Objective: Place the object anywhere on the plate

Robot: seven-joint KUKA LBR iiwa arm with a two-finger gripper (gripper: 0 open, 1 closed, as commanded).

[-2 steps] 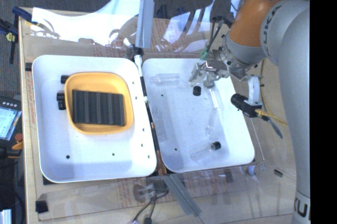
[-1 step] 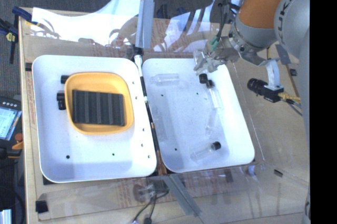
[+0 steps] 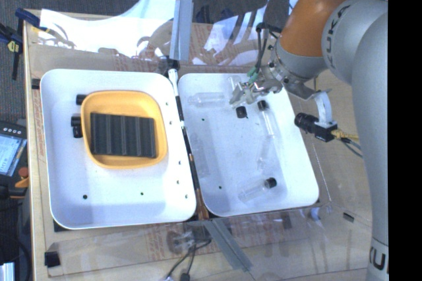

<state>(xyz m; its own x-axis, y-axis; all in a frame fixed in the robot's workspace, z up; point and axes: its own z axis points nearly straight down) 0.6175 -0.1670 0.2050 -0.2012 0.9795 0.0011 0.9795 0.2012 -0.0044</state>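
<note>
Left bin [image 3: 59,194]: yellow plate [image 3: 124,129] carrying a dark ribbed block [image 3: 124,134]. Right bin [image 3: 300,181]: clear plastic tubes with black caps, one [image 3: 267,121] just beneath the tool [image 3: 245,93]. Tool state cannot be determined; nothing visibly between its fingers. Risk: transparent tube rolls or slips during grasp, leaving the plate transfer empty-handed.

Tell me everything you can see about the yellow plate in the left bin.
The plate is a yellow, rounded-rectangle dish with a raised rim, seemingly plastic. A dark ribbed rectangular block sits on its centre, covering much of the inside. It lies flat in the upper middle of the left bin, touching only the bin floor and that block. Small black pieces lie at its left edge. The tool is over the right bin, well away.
</note>
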